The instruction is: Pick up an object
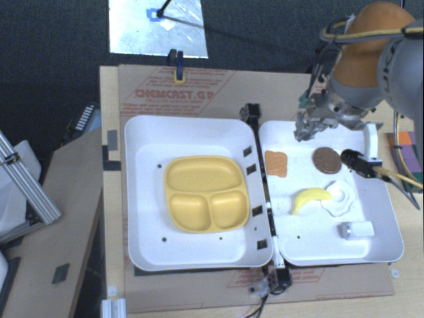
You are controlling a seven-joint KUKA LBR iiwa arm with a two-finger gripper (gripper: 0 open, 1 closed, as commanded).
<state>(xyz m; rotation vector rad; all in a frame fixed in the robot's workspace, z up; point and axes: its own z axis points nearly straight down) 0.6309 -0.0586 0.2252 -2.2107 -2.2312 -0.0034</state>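
Okay, biggest first: cardboard sheet under everything, red print on it reads "CHEMCAST GP" along the far side. The finer red lines above that are too small to read, and the red print at the near edge is partly covered. Silver square sheet lies beyond the cardboard, with a bit of blue tape on it.

Two white bins sit side by side, touching along a row of black clips: left bin, right bin. Grey arm with the orange band comes in from the right, over the far side of the right bin.

One yellow plate, three compartments, lies flat in the middle of the left bin.

Five small items are in the right bin, all apart from the gripper:
- one brown disc, far middle
- one orange square slice, near the left wall
- one banana, centre
- one fried egg, touching the banana's right end
- one white block, near right

Gripper sits above the far-left part of the right bin, beyond the slice and disc. Can't tell how wide it stands from this angle.

One yellow-and-blue clamp is on the cardboard's far edge.
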